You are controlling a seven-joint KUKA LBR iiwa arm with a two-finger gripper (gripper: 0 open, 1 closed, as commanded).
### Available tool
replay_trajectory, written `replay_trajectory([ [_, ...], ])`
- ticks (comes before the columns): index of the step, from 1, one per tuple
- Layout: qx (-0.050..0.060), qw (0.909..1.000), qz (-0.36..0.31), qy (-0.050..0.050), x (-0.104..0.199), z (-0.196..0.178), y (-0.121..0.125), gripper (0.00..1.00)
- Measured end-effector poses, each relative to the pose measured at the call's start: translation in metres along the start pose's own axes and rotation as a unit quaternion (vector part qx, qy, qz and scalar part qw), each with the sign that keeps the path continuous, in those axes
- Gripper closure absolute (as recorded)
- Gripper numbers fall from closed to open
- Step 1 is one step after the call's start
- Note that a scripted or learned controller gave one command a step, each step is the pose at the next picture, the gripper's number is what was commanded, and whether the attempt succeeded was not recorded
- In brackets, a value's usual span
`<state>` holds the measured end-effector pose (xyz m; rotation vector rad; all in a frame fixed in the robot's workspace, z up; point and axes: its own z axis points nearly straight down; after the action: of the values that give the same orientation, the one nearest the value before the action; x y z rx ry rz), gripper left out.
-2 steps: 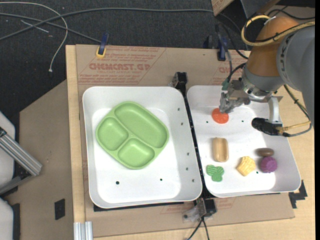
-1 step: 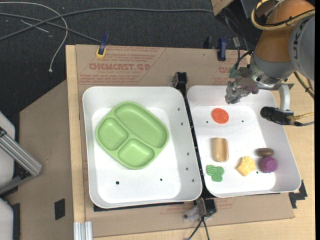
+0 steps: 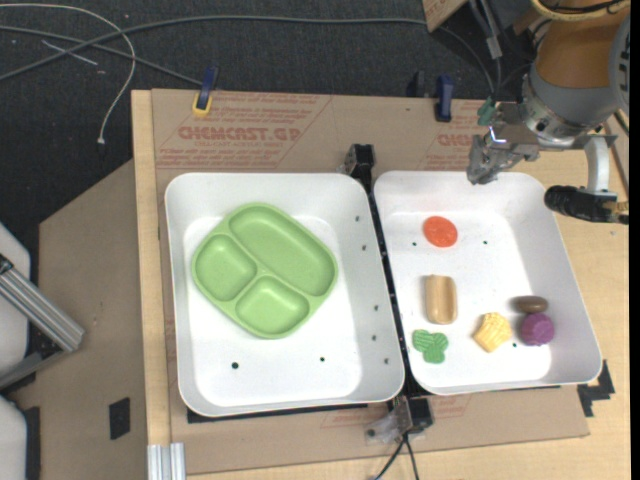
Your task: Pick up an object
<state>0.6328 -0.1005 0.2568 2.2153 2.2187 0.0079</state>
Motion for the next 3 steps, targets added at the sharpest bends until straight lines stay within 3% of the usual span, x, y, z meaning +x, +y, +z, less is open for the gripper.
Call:
replay_trajectory([
  [1,0.001,1.0000,0.000,0.000,0.000,-0.040,0.001,1.00],
  [3,0.003,1.0000,-0.002,0.001,0.103,-0.035,0.016,1.00],
])
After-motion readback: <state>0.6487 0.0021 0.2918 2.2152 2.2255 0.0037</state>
